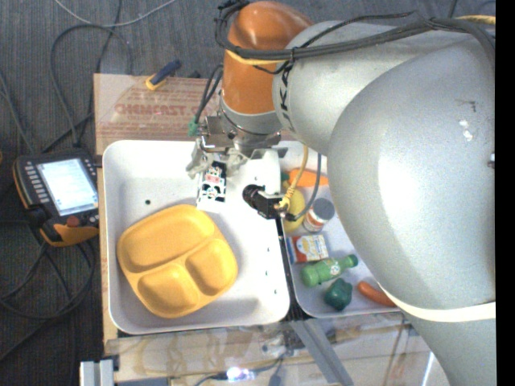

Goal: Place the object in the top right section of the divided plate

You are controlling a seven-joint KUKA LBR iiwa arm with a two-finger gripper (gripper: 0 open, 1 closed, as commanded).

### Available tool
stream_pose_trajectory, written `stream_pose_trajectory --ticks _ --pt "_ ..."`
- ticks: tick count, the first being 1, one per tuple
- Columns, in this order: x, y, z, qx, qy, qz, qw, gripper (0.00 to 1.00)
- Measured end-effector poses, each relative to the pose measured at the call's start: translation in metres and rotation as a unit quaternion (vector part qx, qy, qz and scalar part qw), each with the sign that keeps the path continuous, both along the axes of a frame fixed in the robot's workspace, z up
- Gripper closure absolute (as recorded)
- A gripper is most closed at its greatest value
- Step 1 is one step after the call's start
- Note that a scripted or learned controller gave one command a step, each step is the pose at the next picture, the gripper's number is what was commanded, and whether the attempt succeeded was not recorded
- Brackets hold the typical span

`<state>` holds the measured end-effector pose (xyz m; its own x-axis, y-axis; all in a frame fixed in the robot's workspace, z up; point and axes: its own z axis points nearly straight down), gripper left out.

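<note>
Camera view, items listed by size, as an onlooker beside the surface is reading them.

1. Grey arm (386,159) with orange band: reaching in from the right and hanging over the far end of the left bin.
2. Left bin (137,175), white and shallow: carrying the divided plate and nothing else loose that I am able to make out.
3. Right bin (310,302), white, partly lying under the arm: holding the spare things, namely a green bottle (330,269) on its side, a small carton (312,248) just beyond it, a dark green lump (339,295) and an orange carrot-like piece (373,293) nearest the viewer. Further items behind are sitting too far under the arm to name.
4. Divided plate (177,260), yellow, three sections: lying flat in the near half of the left bin, every section showing bare.
5. Pincer (214,166): appearing clamped on the upper end of the cow-patterned block.
6. Cow-patterned block (212,187), white with black blotches: hanging upright from the pincer, just beyond the plate's far edge, not over any section.

Step in hand, by my judgement: carrying, with the grasp made and the placing not yet done. The next move is calling for a short travel toward the viewer, centring the block over the plate's upper right section, then lowering before letting go, keeping clear of the ridges between sections.
</note>
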<state>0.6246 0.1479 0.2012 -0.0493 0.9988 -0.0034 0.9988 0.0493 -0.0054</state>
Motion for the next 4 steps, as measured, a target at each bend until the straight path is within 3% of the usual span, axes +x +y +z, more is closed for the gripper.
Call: stream_pose_trajectory --ticks 1,2,3,4 --pt "0.028 0.006 -0.05 -0.0016 0.0 0.002 1.0 1.0" --pt "-0.025 -0.074 0.003 -0.0004 0.0 -0.021 0.9998 1.0" --pt "-0.022 -0.015 0.018 -0.0001 0.0 0.014 0.9999 1.0" --pt "-0.059 -0.006 0.006 -0.0001 0.001 -0.007 1.0 1.0"
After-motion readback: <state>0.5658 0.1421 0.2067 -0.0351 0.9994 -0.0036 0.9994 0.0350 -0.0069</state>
